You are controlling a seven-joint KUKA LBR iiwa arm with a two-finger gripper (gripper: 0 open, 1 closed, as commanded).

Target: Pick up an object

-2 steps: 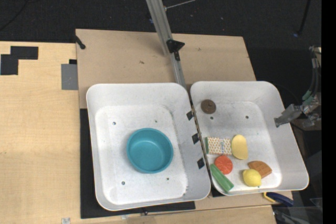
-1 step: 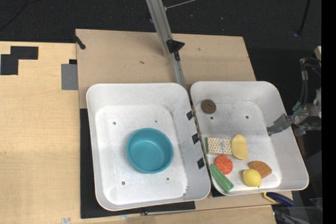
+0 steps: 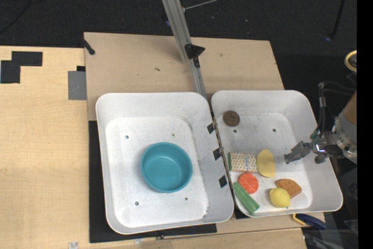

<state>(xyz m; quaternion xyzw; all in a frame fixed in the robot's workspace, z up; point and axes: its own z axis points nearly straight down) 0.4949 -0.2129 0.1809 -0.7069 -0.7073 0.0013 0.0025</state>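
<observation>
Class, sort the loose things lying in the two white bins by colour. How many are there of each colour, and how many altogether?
Teal: 1, the bowl
Brown: 1, the disc
Yellow: 2, lemon and pale piece
Orange: 1, bread-like piece
Red: 1, tomato
Green: 1, cucumber
Beige-green: 1, checked block
Total: 8

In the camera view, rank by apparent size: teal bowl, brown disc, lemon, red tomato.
1. Teal bowl, by far the largest.
2. Red tomato and lemon: look about alike, so unranked.
3. Brown disc, smallest.
</observation>
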